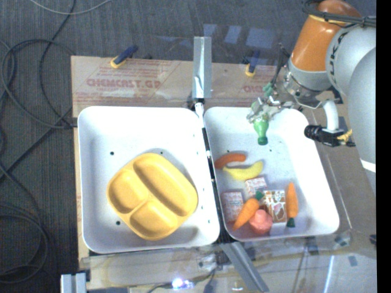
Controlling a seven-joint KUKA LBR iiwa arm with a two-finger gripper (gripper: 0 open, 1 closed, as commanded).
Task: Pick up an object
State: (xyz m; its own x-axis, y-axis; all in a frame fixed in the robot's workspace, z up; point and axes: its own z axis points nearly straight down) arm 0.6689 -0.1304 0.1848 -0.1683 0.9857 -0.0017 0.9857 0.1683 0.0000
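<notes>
Green bottle: a small green bottle [262,130] hangs from the gripper [264,110], neck up, over the far end of the right bin
Gripper: its fingers are pinched on the top of the green bottle, and the bottle looks lifted off the bin floor
Arm: grey with an orange band [316,34], reaching in from the right
Right bin: a white bin [317,163] with toy food piled at its near end
Food in the right bin: a red sausage [230,159] with a yellow banana [244,170] just beside it, then small boxes [233,204], a big carrot [246,212], a pink piece [261,221] and a small carrot [292,202] close together
Left bin: a white bin [98,139] holding a yellow tray [153,195] with three hollow parts
Between the bins: a grey metal bar [201,72] at the far side
</notes>
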